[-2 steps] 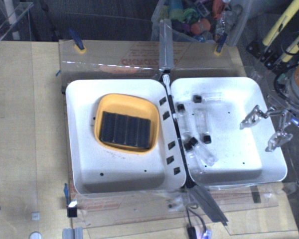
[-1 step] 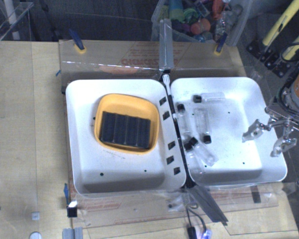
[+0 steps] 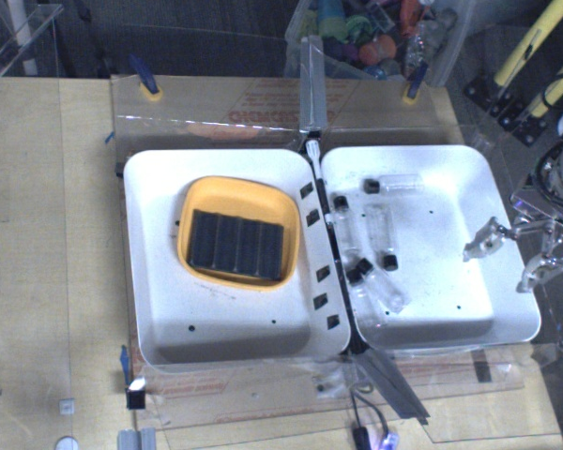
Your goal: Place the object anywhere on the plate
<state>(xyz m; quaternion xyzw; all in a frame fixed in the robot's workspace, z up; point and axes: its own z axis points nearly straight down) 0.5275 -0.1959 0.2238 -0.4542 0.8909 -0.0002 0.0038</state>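
A yellow plate (image 3: 227,191) lies in the left bin (image 3: 155,251). On it rests a dark, ribbed rectangular object (image 3: 239,245), flat and well inside the rim. My gripper (image 3: 512,255) hangs at the right edge of the right bin (image 3: 450,279), far from the plate. Its two metal fingers (image 3: 485,238) stand apart, open, with nothing between them.
Several clear tubes with black caps (image 3: 388,186) lie in the left half of the right bin, near the divider (image 3: 324,251) between the bins. A clear box of coloured toys (image 3: 375,17) stands behind the bins. Wooden bench surface lies to the left.
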